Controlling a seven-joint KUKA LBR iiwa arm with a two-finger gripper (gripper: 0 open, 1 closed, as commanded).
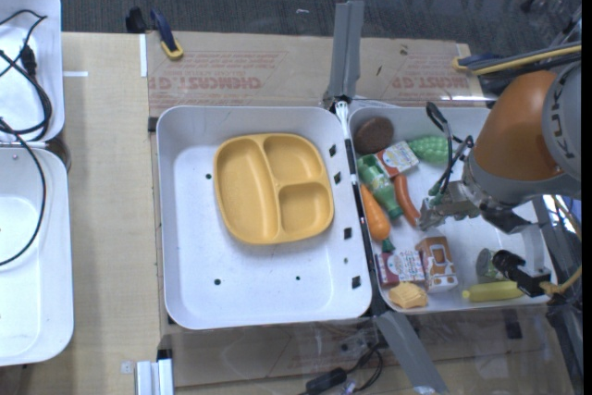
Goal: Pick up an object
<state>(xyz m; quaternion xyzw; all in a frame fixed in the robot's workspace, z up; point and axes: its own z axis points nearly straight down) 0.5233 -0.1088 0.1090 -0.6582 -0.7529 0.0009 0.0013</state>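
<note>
Looming closest to the lens, the grey KUKA arm (527,139) with its orange band reaches in from the right and hangs over the right bin (541,240), because that is where all the candidate objects sit. We judge the pick is in its approach or descent stage, with nothing lifted yet.

Beneath everything, the bench (102,199) carries two shallow white bins side by side. We see the left bin (185,291) holding just a yellow divided plate (274,188), lying flat near its middle; it reads as a drop-off spot rather than a source.

Crowded into the right bin is a jumble of toy food, heaped loosely so any piece could be taken. We pick out a brown round piece (375,133) at the far corner, a green corn-like piece (427,147) beside it, an orange carrot (375,211) along the left wall, a red sausage-shaped piece (405,198) just beside it, two small printed cartons (421,265) near the front, a yellow cheese wedge (408,295) at the front corner and a yellow banana-like stick (492,291) at the front right.

Smallest, the gripper (442,210) points down between the sausage piece and the cartons. We cannot tell from this slant what state it is in, and no object is visibly in its hold.
</note>
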